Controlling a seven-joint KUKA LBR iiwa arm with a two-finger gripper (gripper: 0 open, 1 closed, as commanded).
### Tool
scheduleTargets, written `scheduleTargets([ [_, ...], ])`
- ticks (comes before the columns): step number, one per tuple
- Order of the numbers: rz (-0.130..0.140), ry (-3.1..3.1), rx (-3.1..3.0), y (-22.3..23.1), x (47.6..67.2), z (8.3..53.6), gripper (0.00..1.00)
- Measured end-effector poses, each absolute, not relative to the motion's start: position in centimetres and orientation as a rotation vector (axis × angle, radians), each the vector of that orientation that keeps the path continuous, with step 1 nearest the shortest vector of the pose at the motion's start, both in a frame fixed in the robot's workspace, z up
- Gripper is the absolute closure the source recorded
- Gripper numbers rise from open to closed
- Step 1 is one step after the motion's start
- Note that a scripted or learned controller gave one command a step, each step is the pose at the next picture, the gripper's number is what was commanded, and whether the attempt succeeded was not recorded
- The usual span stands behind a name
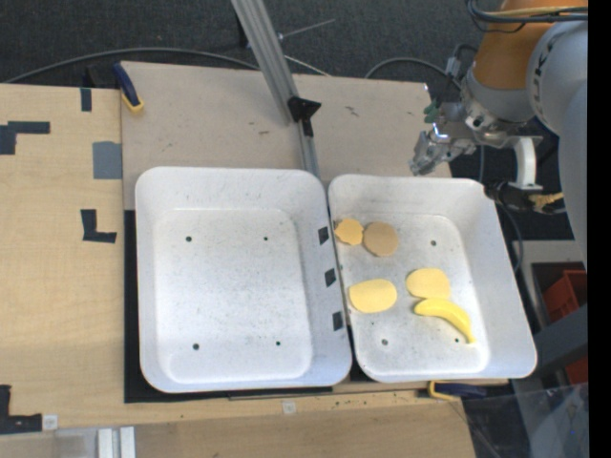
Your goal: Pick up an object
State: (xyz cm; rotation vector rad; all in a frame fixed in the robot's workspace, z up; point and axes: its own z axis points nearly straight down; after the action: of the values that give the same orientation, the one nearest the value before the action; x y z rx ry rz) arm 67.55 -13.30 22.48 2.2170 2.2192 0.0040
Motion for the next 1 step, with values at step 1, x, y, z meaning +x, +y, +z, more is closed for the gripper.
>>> scheduleTargets([
  [1, 0.002, 2.222, 2.218, -13.26, 67.61, 24.89, 1.00],
])
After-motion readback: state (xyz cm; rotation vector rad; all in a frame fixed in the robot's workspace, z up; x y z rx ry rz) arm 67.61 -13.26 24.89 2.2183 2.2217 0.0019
